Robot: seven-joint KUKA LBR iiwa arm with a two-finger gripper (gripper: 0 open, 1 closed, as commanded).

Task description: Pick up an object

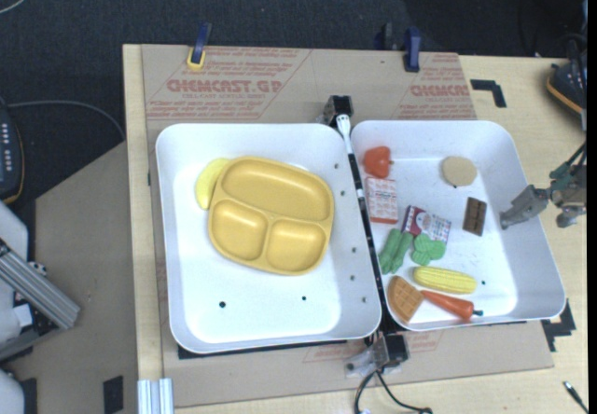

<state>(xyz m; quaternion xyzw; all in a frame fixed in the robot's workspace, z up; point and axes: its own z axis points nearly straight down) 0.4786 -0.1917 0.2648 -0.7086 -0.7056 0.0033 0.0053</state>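
Note:
My gripper (544,213) hovers over the right rim of the right bin (522,258), open with nothing between its fingers. Inside that bin lie a red tomato (376,160), a red-and-white packet (381,200), a tan round cookie (458,171), a brown chocolate bar (475,215), a small printed pouch (427,223), green vegetables (398,249), a corn cob (444,280), a carrot (450,305) and an orange waffle piece (404,298). The chocolate bar is the nearest item, a short way left of the gripper.
The left bin (187,291) holds a yellow divided plate (270,214) with a yellow banana (206,182) tucked against its upper left edge. Clamps (197,53) fix the cardboard sheet at the back. A black divider strip (354,184) runs between the bins.

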